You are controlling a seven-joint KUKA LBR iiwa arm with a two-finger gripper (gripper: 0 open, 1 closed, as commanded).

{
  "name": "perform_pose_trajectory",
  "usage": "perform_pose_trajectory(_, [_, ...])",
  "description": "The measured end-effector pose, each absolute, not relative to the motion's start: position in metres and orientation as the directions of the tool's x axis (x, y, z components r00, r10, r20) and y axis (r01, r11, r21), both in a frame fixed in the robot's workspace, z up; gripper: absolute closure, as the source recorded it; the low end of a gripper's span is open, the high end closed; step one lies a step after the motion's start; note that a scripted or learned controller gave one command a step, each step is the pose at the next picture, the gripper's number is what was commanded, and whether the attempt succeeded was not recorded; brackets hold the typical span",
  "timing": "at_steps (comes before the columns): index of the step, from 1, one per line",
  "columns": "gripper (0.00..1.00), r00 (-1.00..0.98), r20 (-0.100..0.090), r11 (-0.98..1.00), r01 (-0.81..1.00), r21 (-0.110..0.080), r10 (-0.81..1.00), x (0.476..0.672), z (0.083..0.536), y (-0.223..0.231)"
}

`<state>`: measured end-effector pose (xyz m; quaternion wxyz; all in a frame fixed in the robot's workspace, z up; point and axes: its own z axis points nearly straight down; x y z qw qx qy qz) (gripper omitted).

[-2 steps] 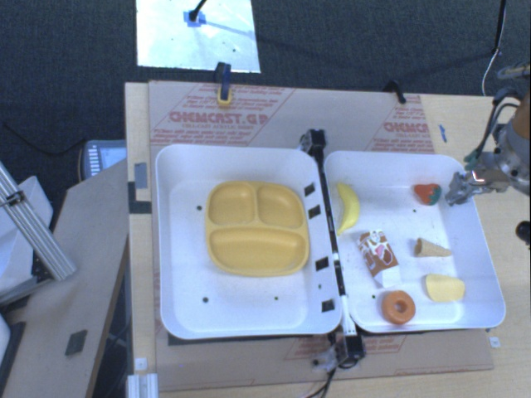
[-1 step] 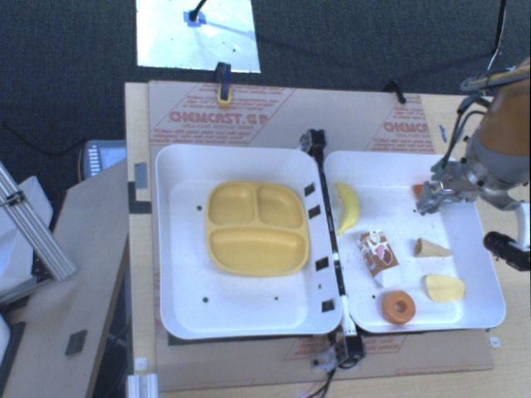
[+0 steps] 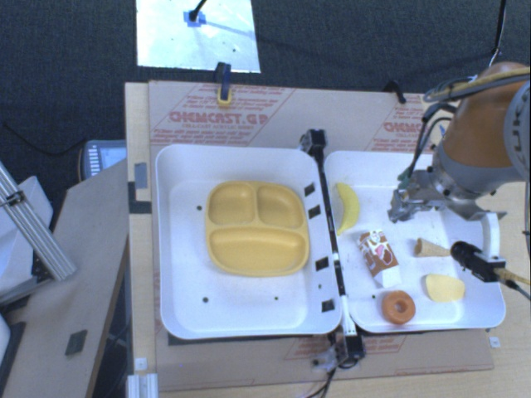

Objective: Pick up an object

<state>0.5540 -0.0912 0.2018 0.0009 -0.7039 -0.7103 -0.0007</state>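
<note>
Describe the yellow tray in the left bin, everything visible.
The tray is pale yellow, looks like moulded plastic, with rounded corners and three compartments: two smaller ones along its far side and one long one along its near side. All three hold nothing. It lies flat, right way up, turned slightly, near the middle of the left bin, resting on the white floor. Nothing else touches it; the divider between the bins runs along its right side, apart from it.

Right bin held a yellow banana by its left wall and a brown-white packet near centre. An orange donut lay at front, w/ a cone and a yellow wedge to the right.
</note>
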Motion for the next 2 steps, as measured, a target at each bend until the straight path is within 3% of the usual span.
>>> perform_pose_trajectory(2, [1.0, -0.01, 0.003, 0.01, 1.0, 0.003, 1.0, 0.55, 0.213, 0.008])
